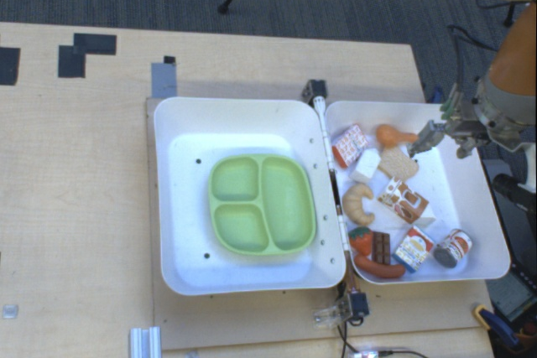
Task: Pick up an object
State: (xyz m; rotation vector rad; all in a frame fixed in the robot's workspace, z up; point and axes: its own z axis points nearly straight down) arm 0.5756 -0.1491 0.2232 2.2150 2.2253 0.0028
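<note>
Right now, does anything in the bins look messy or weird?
Nothing looks broken or spilled. The toy food is just jumbled in the right bin: the croissant, sausage and can lie tipped at all angles. The green plate sits neatly in the left bin. The hand hovers above the pile.

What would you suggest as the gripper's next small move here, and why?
Probably a short descent toward the slice of bread. The gripper sits over the right bin, its open fingers holding nothing, near the bin's far side. The bread lies just ahead of the fingertips, beside the orange carrot, so lowering there seems the shortest route to a grasp.
</note>
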